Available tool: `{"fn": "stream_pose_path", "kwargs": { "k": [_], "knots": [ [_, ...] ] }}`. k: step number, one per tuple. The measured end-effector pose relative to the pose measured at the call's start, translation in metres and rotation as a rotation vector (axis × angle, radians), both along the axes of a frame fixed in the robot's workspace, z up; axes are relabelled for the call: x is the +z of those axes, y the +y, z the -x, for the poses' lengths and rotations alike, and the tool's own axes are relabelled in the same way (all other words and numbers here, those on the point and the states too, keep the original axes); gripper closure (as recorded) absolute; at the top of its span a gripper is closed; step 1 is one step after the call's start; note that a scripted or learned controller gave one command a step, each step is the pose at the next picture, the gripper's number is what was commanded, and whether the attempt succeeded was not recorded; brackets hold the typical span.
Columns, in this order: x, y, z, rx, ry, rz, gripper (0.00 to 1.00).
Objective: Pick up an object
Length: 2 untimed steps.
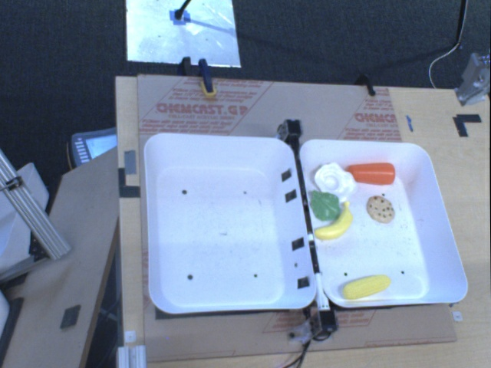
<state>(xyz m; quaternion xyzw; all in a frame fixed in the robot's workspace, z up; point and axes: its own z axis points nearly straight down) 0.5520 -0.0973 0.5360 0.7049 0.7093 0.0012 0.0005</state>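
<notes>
Carrot (371, 173) lies in the right bin (441, 228), just right of the white egg (334, 179); "CHEMCAST GP" is printed on the counter (230, 102) sheet behind it. End effector state: cannot tell.

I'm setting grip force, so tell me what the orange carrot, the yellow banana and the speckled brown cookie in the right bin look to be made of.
Orange carrot: likely moulded plastic, smooth, uniform colour. Yellow banana: likely the same, smooth and evenly coloured. Speckled brown cookie: matte, dotted face; plastic or rubber, too small to tell.
</notes>
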Motion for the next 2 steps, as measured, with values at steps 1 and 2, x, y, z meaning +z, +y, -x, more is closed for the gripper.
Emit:
{"fn": "stream_pose_path", "kwargs": {
  "k": [1, 2],
  "knots": [
    [0.000, 0.044, 0.068, 0.001, -0.002, 0.000, 1.00],
    [-0.020, 0.040, 0.065, -0.006, 0.000, 0.002, 1.00]
  ]
}}
